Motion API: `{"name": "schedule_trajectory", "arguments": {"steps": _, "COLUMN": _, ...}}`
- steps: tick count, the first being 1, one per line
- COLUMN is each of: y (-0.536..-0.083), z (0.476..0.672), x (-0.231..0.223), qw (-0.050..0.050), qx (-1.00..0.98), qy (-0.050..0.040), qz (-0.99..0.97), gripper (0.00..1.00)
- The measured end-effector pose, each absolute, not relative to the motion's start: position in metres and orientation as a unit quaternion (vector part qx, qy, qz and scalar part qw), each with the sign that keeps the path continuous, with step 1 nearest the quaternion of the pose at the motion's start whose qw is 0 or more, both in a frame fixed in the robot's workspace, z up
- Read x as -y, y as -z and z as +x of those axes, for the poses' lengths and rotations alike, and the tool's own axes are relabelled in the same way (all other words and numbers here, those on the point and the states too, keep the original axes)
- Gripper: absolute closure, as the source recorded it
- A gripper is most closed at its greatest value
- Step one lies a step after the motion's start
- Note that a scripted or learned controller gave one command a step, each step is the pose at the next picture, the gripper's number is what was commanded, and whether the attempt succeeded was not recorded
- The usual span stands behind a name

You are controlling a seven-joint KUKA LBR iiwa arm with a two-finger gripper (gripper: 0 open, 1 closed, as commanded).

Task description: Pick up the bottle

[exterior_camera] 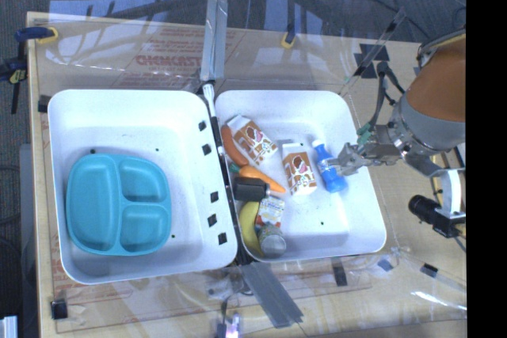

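Your end effector point(348, 158) sits low over the right bin point(348, 111), right at the blue bottle point(328, 171), which lies on its side near the middle of that bin with its white cap pointing up the picture. The tip looks to be touching or just beside the bottle's right flank, but from this slanted view you cannot tell whether the fingers are apart or together, and nothing shows the bottle clamped between them, so treat it as not yet held. Mind the neighbour: a small carton point(299, 171) lies just beside the bottle on its left, nearly parallel, so there is little room for a finger on that side. Your best bet, I'd judge, is to straddle the bottle across its narrow width, not along its length, and come straight down so one finger slips into the gap by the carton. Centre on the body, not the cap, since a round bottle lying flat will likely roll or squirt away if pinched off-centre. Further left, the second carton point(252, 141), the carrot point(263, 178) and the banana point(249, 224) are well apart. The blue tray point(119, 204) in the left bin point(71, 111) is no concern.
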State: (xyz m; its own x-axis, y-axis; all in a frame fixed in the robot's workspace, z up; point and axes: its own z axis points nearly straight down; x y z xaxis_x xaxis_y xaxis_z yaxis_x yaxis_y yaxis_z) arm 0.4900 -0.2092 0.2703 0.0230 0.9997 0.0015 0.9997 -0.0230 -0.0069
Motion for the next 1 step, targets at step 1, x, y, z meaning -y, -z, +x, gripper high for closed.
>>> {"name": "schedule_trajectory", "arguments": {"steps": 1, "y": -0.2703, "z": 0.4900, "x": 0.2093, "qw": 0.003, "qx": 0.699, "qy": -0.0019, "qz": -0.715, "gripper": 0.00}}
